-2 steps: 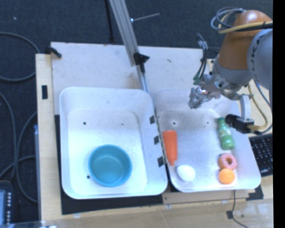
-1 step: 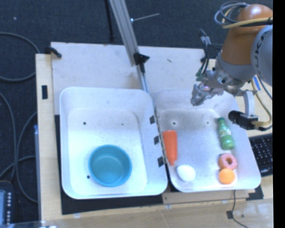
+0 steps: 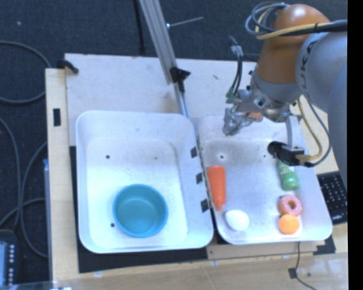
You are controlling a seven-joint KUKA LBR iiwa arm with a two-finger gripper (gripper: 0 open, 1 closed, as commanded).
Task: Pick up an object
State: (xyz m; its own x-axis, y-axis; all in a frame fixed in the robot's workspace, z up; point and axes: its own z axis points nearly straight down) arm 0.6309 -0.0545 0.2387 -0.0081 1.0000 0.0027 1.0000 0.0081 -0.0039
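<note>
Objects for picking all in the right bin (image 3: 248, 162): nearest, white egg (image 3: 236, 220) and orange ball (image 3: 289, 223); behind the ball, pink doughnut (image 3: 290, 205); then carrot (image 3: 216, 186) lengthwise along the left wall. Likely easiest: the carrot. Descend straight over its middle, close across the narrow width, keep clear of the wall. Farthest back, over the bin's far left corner, gripper (image 3: 236, 124), nothing visibly held; jaws spread or pressed together, cannot tell.

Two white bins (image 3: 91, 132) sit side by side on one counter (image 3: 121, 77). The left bin holds one blue bowl (image 3: 140, 210). The right (fuller) bin holds five things: one carrot (image 3: 216, 186), one white egg (image 3: 236, 220), one green bottle (image 3: 288, 177), one pink doughnut (image 3: 290, 205), one orange (image 3: 289, 224).
</note>
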